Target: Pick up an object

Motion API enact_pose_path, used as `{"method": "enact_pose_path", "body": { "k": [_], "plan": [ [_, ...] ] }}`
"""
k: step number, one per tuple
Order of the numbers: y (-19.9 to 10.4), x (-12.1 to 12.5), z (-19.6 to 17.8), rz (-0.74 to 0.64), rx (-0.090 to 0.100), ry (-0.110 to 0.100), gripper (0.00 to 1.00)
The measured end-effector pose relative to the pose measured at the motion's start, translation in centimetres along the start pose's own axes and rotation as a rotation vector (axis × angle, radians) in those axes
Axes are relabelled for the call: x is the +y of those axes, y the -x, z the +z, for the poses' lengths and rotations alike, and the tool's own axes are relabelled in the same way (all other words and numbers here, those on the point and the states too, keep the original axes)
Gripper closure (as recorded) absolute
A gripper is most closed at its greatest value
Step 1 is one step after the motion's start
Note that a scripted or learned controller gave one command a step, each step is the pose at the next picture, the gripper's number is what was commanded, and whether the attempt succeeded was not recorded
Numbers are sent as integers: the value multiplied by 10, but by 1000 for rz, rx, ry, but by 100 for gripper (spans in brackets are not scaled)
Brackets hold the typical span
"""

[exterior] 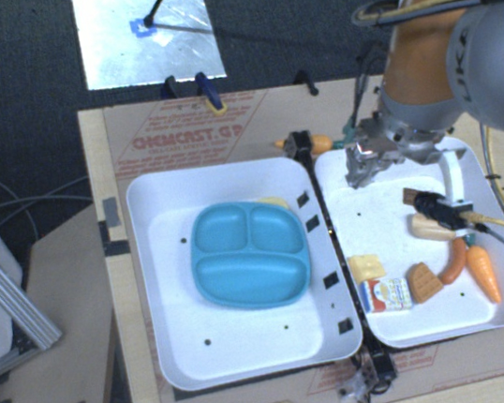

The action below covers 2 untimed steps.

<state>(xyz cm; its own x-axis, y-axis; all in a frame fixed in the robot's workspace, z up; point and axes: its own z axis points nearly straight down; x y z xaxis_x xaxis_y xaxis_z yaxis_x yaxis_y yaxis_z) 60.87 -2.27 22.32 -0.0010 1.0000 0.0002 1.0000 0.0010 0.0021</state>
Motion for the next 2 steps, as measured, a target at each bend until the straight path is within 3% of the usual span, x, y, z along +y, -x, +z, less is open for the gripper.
{"method": "enact_pose_path", "body": {
  "k": [1, 2],
  "plan": [
    [-16, 6, 1, -5, 1, 0, 100],
    [1, -4, 0, 1, -1, -2, 100]
  ]
}}
